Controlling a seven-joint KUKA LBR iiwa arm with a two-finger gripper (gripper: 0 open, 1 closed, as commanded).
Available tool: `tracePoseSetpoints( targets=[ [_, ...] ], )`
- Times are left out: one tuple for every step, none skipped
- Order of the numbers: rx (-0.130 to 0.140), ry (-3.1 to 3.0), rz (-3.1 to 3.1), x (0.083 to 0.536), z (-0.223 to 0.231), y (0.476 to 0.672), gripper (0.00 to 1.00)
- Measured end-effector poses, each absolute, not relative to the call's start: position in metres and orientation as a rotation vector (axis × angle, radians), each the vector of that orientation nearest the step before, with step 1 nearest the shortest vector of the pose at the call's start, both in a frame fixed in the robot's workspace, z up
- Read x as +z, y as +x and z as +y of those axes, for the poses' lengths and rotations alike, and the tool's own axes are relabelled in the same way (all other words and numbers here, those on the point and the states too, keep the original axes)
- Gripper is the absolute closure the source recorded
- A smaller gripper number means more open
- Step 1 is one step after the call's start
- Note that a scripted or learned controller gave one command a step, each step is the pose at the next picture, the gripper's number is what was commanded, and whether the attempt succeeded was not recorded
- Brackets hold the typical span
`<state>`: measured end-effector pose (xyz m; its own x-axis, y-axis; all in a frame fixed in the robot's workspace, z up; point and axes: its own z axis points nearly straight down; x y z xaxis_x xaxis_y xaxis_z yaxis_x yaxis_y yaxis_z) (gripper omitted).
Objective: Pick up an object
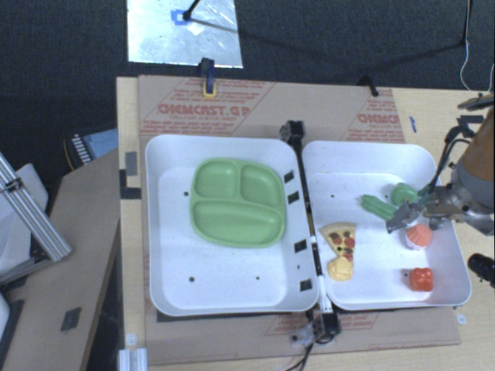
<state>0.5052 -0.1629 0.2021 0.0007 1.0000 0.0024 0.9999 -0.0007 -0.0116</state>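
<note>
**Gripper low over crowded right bin**

Two white bins are set side by side on the bench. The left bin [166, 284] holds a green divided plate [236, 202], lying flat near its middle. The right bin [363, 288] holds the small items. A green toy [384, 202] lies near the bin's centre, touching or just beside the gripper [407, 216], which has been brought in from the right by the arm [472, 176]. A pink-and-white piece [418, 236] lies just below the gripper. A red block [421, 279] sits near the front right corner, apart from the rest. A pizza slice [341, 239] and a yellow piece [339, 267] lie close together by the divider. Whether the fingers are spread or closed cannot be told; nothing is seen held between them.
</note>
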Motion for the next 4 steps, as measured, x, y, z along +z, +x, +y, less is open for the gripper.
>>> tracePoseSetpoints(
  targets=[
    [-0.001, -2.219, -2.225, 0.209, -0.162, 0.508, 0.00],
    [0.002, -2.218, -2.221, 0.146, -0.163, 0.512, 0.00],
    [-0.004, -2.209, -2.219, 0.095, -0.170, 0.510, 0.00],
    [-0.006, -2.212, -2.222, 0.084, -0.166, 0.512, 0.00]
  ],
)
